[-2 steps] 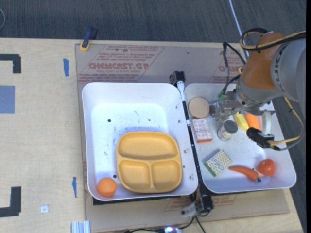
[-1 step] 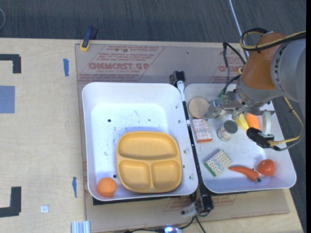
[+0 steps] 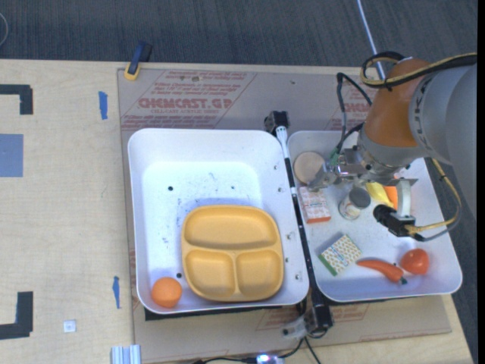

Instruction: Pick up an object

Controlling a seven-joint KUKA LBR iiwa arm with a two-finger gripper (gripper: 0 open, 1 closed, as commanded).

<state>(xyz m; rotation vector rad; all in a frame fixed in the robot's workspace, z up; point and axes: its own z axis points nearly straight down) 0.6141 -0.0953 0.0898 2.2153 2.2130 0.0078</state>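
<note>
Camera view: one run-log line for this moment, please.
arm: over right bin | gripper: low among items, nothing seen held | left bin: yellow tray, orange ball

Light wooden bench top [image 3: 61,226] bearing a printed cardboard sheet [image 3: 189,97], with blue tape strips [image 3: 103,105] and black corner markings [image 3: 21,99] at left. Dark grey carpet floor [image 3: 227,14] lies beyond the bench's far edge.

2 bins [image 3: 144,203], 1 tray [image 3: 231,252]
</note>
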